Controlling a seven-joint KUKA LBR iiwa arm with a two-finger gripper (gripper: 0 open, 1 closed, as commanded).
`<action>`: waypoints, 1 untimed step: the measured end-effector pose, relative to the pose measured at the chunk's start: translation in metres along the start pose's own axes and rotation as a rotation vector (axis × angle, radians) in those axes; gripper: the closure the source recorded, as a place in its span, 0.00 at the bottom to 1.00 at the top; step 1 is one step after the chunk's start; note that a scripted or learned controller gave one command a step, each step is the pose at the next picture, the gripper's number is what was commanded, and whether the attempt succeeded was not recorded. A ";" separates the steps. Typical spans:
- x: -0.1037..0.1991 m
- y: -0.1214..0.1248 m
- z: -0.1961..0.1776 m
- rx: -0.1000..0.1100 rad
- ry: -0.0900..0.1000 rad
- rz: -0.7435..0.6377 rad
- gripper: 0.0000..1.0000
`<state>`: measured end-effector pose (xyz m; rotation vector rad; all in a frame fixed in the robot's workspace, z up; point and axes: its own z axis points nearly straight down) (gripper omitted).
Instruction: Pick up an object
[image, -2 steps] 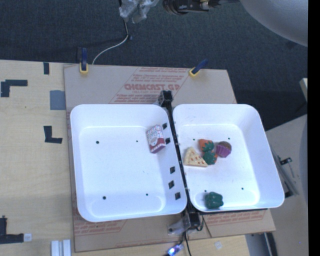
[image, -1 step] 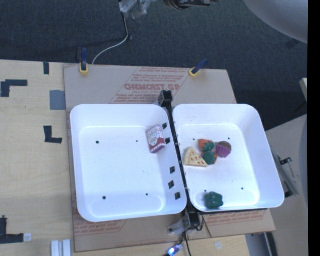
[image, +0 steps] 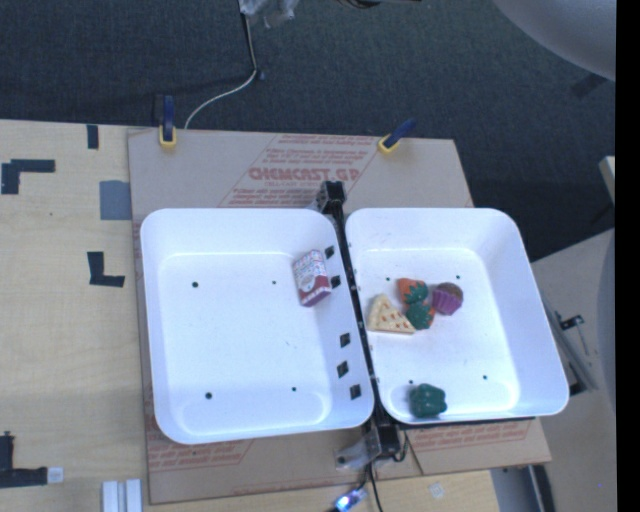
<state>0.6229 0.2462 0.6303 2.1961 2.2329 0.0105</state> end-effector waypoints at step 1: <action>0.001 0.001 -0.010 -0.011 0.003 0.001 1.00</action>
